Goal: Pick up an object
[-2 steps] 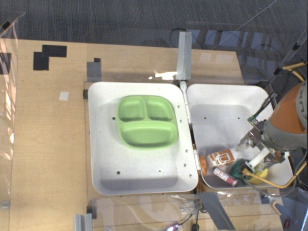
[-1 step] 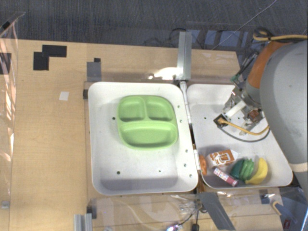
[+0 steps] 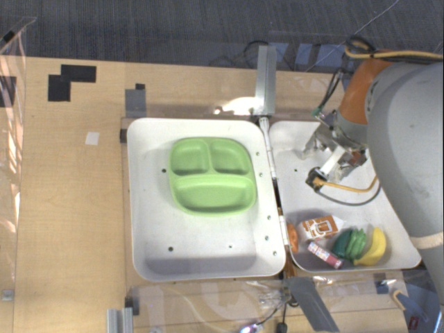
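A pale wooden desk (image 3: pixel 69 207) was seen from above, with two shallow white bins set side by side on it. The grey arm (image 3: pixel 409 151), with its orange band, was reached in from the right and was held over the right bin (image 3: pixel 291 137). The left bin (image 3: pixel 149 255) was taken up near its middle by a green divided plate (image 3: pixel 210 175), laid flat, with two small compartments at the far side and one long compartment at the near side.

The gripper (image 3: pixel 320 144) was held above the far half of the right bin, well apart from the things gathered along that bin's near edge. Whether it was spread or pressed together could not be told, and nothing was seen to be held in it.

Along the near edge a yellow banana (image 3: pixel 375 247) was laid just beside a green object (image 3: pixel 349 243), the two touching. To their left a small brown and white carton (image 3: pixel 320 227) was found, with a pink tube (image 3: pixel 324 254) just below it and a small orange item (image 3: pixel 293 238) against the bin's left wall.
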Tool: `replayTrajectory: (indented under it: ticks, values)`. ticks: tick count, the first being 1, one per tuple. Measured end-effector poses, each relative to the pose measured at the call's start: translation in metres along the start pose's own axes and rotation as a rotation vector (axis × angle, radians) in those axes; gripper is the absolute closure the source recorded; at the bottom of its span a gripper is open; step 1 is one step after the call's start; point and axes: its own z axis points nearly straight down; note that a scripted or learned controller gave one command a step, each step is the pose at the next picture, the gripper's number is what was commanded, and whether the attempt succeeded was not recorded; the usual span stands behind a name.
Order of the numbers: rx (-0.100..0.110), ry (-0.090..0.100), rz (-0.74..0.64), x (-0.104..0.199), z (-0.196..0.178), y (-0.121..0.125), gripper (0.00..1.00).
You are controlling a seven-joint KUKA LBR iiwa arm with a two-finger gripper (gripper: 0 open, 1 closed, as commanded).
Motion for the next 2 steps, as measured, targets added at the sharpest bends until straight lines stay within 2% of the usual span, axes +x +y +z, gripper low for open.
replayTrajectory:
  ticks: [1,2]
  values:
    - [-0.002,0.005,0.034,-0.101,-0.004,-0.107,0.00]
    - [0.008,-0.007,0.498,-0.091,-0.010,-0.081,0.00]
